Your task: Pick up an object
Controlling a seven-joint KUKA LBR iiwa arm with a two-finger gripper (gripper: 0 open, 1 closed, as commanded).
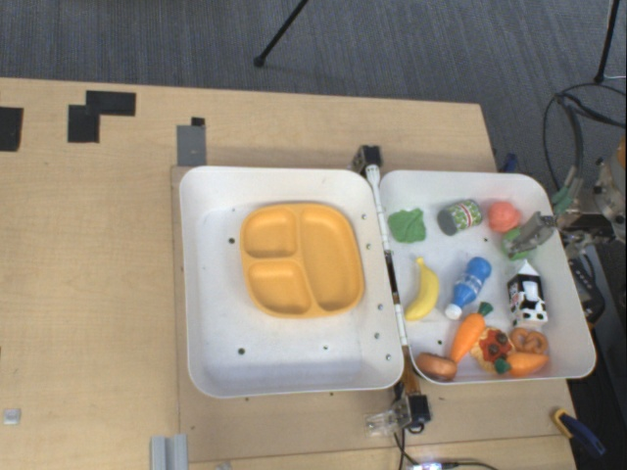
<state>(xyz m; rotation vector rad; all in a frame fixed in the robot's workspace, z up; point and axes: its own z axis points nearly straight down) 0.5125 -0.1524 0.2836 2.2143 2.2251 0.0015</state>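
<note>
Grey gripper (530,233) over right bin (578,360) near pink ball (504,215), jaw state can't tell, nothing visibly held

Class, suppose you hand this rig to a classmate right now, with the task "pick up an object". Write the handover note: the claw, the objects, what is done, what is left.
Claw: over the right bin's right side, between the pink ball and the cow-patterned carton; nothing visibly held.
Objects: banana, blue bottle, carrot, green leaf and can all lie in the right bin. The yellow divided plate sits in the left bin.
Done: no object lifted.
Left: grasp one object and raise it.
</note>
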